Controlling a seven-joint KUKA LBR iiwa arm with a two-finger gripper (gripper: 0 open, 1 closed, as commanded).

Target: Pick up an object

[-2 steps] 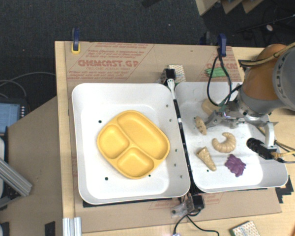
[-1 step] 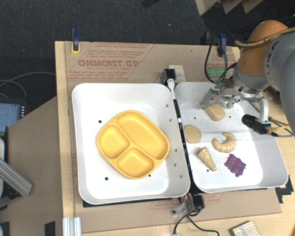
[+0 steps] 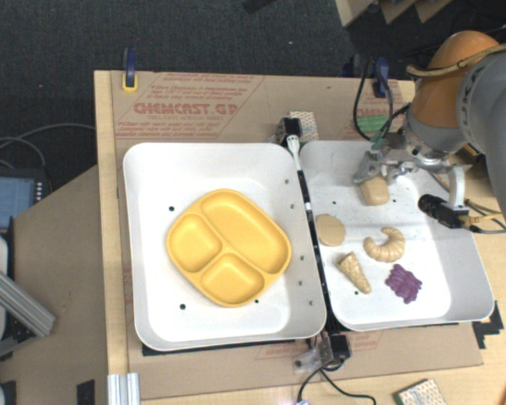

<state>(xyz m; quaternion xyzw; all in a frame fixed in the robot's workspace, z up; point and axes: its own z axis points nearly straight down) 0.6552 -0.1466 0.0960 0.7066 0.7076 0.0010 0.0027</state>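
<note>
Over the right bin (image 3: 468,298), the gripper (image 3: 376,174) stood spread above a tan block (image 3: 374,192), touching it. Nearby lay one round cookie (image 3: 330,229), one croissant (image 3: 385,245), one cone (image 3: 355,272) pointing up-left, and one purple cluster (image 3: 403,283). One yellow divided tray (image 3: 228,246) occupied the left bin (image 3: 148,226).

Left bin (image 3: 143,226): tray (image 3: 227,246). Right bin (image 3: 464,298): block (image 3: 374,192) at back; disc (image 3: 330,229), croissant (image 3: 385,244), cone (image 3: 355,272), grapes (image 3: 403,283) in front.
</note>
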